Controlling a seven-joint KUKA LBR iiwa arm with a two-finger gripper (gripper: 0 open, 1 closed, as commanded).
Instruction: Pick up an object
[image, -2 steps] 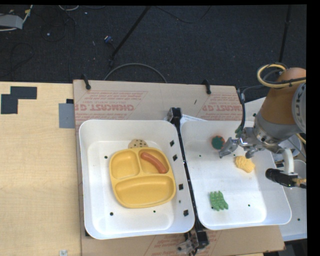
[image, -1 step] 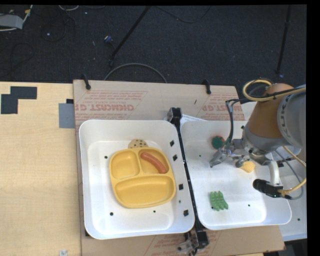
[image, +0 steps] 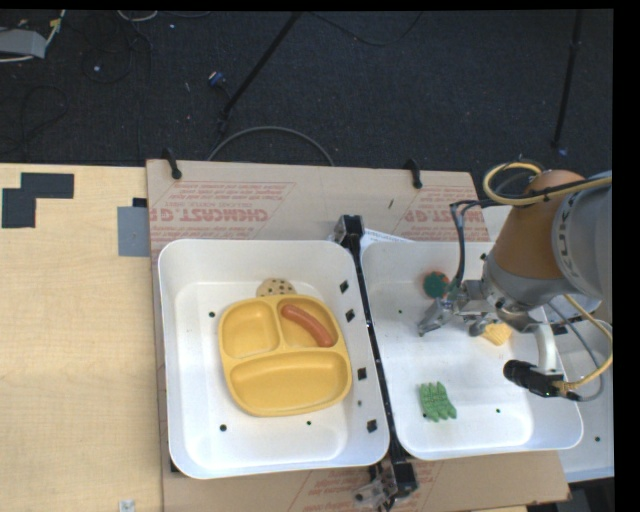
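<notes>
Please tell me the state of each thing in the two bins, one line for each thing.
Yellow tray: lying flat in the left bin.
Sausage: lying in the tray's upper right compartment.
Cookie: partly hidden behind the tray's far rim.
Green toy: lying free in the right bin.
Gripper: low in the right bin.

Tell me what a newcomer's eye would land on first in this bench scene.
The yellow divided tray in the left bin stands out first, with a sausage in its upper right compartment and a cookie peeking out behind its far rim. Next comes the grey arm, its end effector low in the right bin by a small green ball, with a green leafy piece nearer the camera.
</notes>
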